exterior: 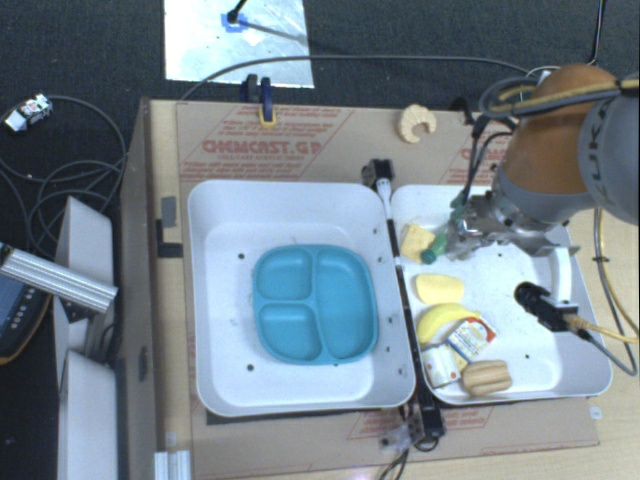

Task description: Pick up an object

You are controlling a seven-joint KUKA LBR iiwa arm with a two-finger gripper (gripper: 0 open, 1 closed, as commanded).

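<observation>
The gripper, grip unclear, sits by a green thing and yellow block at the right bin's ten o'clock.

Robotics lab: cardboard-topped bench, loose cables on dark carpet, aluminium rail, grey-and-orange arm.

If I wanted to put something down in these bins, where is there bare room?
The left bin has bare white floor all round the blue plate, widest along the far wall. The right bin has a patch at its near outer corner. Its left side is crowded: banana, bread roll and gripper.
</observation>
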